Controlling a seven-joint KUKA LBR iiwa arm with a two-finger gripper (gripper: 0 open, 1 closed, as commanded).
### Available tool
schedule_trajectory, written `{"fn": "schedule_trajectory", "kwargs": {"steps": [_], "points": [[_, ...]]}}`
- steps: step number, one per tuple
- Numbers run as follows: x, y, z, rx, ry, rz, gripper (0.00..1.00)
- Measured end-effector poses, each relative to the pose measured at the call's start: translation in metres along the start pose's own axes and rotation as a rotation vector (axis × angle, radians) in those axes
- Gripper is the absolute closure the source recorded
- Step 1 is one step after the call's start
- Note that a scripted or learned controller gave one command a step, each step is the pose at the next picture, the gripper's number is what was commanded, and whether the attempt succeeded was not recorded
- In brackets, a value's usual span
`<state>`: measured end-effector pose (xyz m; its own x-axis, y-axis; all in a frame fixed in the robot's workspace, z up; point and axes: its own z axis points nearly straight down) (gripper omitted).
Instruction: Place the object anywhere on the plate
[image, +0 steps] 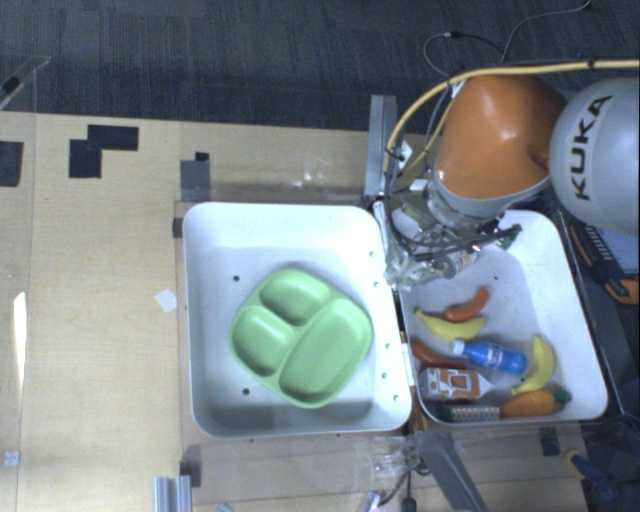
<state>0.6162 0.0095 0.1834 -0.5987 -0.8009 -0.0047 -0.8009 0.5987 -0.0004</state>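
Observation:
A light green plate (302, 336) with three compartments lies in the left white bin (215, 260), nothing on it. In the right bin (560, 290) sit the loose objects: a small orange-red sausage-like piece (468, 305), a yellow banana (448, 324), a blue and white bottle (493, 356), a second banana (541, 365), a carrot (530, 402) and a small printed carton (450, 383). My gripper (432, 262) hangs over the near-left part of the right bin, just above and left of the sausage piece, under the orange wrist band.
The divider between the bins (392, 290) runs right beside the gripper. A red-orange item (428, 353) lies by the carton. Cables (440, 90) arc over the wrist. Wooden bench (90, 300) lies to the left of the bins.

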Motion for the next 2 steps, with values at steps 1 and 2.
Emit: {"fn": "schedule_trajectory", "kwargs": {"steps": [1, 2], "points": [[0.09, 0.022, 0.0, 0.0, 0.001, -0.275, 1.0], [0.045, 0.049, -0.035, 0.002, -0.003, -0.491, 1.0]]}}
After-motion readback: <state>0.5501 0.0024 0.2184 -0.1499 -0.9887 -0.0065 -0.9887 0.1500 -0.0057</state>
